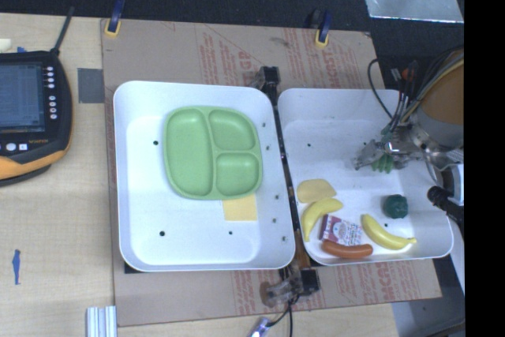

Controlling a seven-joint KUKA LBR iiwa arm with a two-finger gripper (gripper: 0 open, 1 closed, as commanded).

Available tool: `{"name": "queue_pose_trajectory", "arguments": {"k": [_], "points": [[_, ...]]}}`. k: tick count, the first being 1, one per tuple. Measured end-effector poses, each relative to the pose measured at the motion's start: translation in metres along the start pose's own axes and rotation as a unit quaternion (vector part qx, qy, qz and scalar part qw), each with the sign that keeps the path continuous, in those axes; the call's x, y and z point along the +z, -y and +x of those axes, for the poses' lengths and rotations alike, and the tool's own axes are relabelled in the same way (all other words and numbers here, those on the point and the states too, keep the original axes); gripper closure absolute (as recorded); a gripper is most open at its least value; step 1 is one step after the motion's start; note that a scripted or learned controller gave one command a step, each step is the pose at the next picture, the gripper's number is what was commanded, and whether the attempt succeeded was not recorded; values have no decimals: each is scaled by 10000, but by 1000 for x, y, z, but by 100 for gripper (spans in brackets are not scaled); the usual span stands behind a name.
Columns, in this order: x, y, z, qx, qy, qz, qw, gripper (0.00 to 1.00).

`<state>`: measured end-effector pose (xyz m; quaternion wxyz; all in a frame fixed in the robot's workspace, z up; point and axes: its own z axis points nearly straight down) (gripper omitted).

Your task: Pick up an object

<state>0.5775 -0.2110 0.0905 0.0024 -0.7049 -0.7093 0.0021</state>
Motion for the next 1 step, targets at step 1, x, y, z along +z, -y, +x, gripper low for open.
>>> {"name": "queue_pose_trajectory", "arguments": {"k": [1], "points": [[-71, 23, -1, 20, 5, -25, 10000, 0]]}}
